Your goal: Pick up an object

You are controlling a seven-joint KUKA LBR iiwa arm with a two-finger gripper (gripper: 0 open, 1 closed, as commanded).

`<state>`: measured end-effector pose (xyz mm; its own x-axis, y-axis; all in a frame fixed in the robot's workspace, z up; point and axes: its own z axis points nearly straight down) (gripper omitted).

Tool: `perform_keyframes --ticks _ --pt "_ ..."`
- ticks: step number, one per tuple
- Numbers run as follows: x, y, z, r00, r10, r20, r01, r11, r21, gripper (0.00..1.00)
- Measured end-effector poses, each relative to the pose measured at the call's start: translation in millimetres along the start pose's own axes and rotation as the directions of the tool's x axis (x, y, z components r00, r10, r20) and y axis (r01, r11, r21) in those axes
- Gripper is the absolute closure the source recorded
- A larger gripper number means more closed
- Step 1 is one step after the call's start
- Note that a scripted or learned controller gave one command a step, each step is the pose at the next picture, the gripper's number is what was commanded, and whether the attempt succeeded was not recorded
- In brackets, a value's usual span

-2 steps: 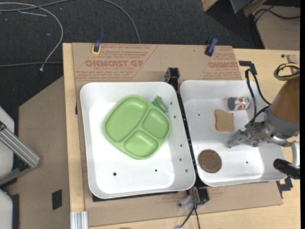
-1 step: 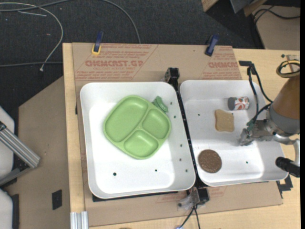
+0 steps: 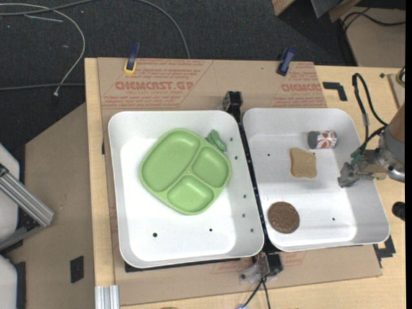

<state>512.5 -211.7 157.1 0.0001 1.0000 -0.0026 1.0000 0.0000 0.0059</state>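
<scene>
White right bin [image 3: 335, 234] rim beside jaws [image 3: 353, 172]

Arm comes in from the right edge, about mid-height in frame. Only the wrist end shows, reaching leftward and low. Gripper [image 3: 349, 174] sits at its left tip, pointing left and slightly toward the near side, nothing visibly in it.

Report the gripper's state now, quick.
Gripper: at the right bin's right edge, nothing visibly held; open or shut cannot be told.
</scene>
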Motion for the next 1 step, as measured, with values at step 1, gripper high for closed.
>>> perform_keyframes --ticks 1 --pt "5.5 9.2 -49.3 1.000 -0.002 0.000 0.002 1.000 -0.001 1.00"
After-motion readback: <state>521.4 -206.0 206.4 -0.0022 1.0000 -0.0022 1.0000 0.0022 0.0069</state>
